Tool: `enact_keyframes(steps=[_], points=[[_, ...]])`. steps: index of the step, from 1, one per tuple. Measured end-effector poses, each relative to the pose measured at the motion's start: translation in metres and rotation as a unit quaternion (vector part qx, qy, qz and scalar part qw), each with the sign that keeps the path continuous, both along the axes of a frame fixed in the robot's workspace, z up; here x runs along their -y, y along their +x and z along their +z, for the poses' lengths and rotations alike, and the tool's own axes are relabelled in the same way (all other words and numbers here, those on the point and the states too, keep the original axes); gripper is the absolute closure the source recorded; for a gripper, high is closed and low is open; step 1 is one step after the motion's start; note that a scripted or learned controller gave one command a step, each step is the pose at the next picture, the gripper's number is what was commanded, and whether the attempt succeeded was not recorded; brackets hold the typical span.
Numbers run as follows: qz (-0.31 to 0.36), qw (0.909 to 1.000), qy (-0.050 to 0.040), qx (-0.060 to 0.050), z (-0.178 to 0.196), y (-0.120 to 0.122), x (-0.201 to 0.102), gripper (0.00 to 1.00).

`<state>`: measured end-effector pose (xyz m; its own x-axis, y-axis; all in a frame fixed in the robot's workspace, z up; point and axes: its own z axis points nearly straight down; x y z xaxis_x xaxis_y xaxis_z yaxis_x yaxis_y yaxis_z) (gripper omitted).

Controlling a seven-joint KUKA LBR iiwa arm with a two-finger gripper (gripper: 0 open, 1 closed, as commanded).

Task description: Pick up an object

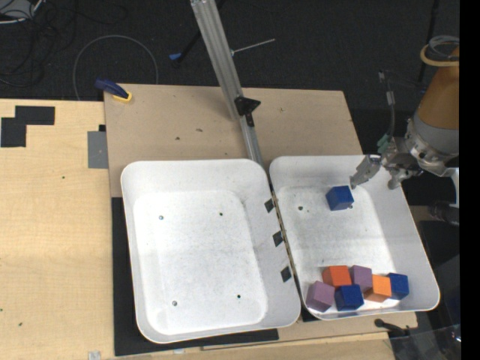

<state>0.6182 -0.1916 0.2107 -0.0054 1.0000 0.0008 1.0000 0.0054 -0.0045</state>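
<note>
Hanging over the far right side of the right bin (417, 240), the gripper (379, 169) has its two fingers spread apart, and nothing sits between them. One finger (365, 172) points down toward the middle of the bin. The other is nearer the rim, close to the grey wrist.

Just beside that first finger, a little toward the bin's middle and nearer the camera, lies a blue cube (340, 198). It sits alone on the white floor, well apart from the other blocks. I think it is the easiest thing to pick up, because there is room all around it.

To do this well, the claw should slide over until the cube is right under the gap between the fingers. Then it should go straight down so one finger lands on each side. The cube looks turned a bit, so the claw may need to twist to meet two flat sides. If it comes down off-center, a finger could hit the top and push the cube away.

Farther off, at the near end of the same bin, a bunch of blocks is packed together: an orange cube (337, 275), two purple ones, a second orange one and two more blue ones. They touch each other, so grabbing one would be harder.

The left bin (142, 178) lies beside it.
</note>
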Motion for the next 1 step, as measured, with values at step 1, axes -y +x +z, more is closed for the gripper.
enact_keyframes(steps=[1], points=[[-0.002, 1.0000, 0.0009, -0.002, -0.1153, 0.0280, -0.0147, 0.00]])
